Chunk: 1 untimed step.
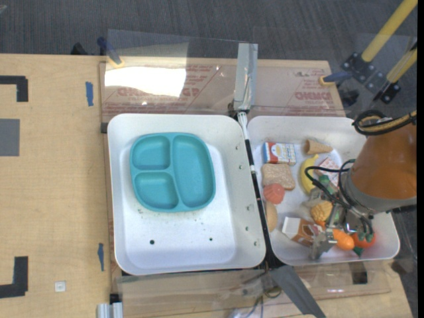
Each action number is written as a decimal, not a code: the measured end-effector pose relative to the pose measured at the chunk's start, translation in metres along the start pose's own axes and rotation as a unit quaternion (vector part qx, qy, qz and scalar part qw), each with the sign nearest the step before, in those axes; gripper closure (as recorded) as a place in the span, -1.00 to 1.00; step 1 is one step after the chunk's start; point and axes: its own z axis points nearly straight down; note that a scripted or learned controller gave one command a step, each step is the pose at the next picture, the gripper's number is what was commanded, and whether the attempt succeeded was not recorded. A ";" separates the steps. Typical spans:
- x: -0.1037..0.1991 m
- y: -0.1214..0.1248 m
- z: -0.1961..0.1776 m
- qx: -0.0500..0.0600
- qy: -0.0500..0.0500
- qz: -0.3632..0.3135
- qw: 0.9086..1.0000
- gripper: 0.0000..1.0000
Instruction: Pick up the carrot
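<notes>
The carrot (344, 240), a small orange piece with a bit of green at its end, lies at the front right of the right bin (384, 252). My gripper (340, 234) reaches down from the grey arm with the orange band (387, 167) and sits right at the carrot, partly covering it. Dark cables and the wrist hide where the gripper meets the carrot. A red item (368, 238) lies just to the right of the carrot.
The right bin is crowded: a small carton (279, 153), a bread slice (278, 175), a pink-red fruit (273, 193), a banana (309, 175), a yellow piece (321, 211) and a white block (291, 225). The left bin (132, 244) holds a teal divided plate (173, 172).
</notes>
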 end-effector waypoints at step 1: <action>-0.005 0.001 -0.013 0.000 -0.006 -0.001 1.000 1.00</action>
